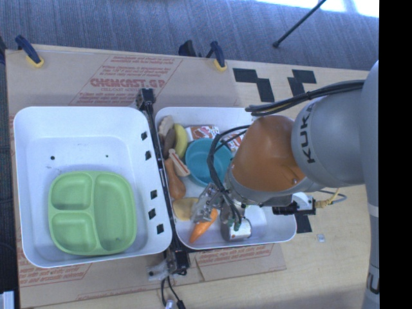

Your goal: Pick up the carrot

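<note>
My gripper [215,212] pinches the carrot [202,227] at its thick end near the right bin's [273,237] front edge — light, stiff, smooth, slip-prone.

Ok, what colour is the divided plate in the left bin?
Light green. The divided plate shows best in the camera view, lying in the left bin.

The two white bins [38,172] look like smooth, slightly glossy plastic. The green divided plate [93,213] is matt plastic. Printed brown cardboard [129,76] covers the surface, dull and flat. The arm [335,140] has a satin grey shell; its orange band [267,153] shines softly. The carrot [203,227] looks smooth.
</note>
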Robot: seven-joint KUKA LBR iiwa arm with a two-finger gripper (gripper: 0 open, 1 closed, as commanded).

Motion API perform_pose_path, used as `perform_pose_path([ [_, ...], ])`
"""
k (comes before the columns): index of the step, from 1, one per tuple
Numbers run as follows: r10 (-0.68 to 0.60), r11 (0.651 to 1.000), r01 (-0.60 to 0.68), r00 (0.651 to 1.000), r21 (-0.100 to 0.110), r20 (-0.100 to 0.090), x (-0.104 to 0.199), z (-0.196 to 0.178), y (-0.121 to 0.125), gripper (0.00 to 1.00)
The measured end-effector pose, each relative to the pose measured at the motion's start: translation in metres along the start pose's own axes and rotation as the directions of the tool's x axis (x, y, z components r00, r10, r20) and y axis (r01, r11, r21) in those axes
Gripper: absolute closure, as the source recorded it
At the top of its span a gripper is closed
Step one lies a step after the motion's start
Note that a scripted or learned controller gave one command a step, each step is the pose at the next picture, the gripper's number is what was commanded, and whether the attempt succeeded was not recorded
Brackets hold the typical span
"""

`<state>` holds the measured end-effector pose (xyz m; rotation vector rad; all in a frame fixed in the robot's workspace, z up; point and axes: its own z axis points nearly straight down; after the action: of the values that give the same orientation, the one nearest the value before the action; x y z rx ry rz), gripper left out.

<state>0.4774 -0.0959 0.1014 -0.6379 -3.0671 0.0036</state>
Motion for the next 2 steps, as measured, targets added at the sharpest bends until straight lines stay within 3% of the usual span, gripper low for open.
perform_pose_path([
  [2, -0.02, 1.0, 0.02, 1.0, 0.003, -0.003, -0.0018, -0.0196, 0.0013, 1.0],
])
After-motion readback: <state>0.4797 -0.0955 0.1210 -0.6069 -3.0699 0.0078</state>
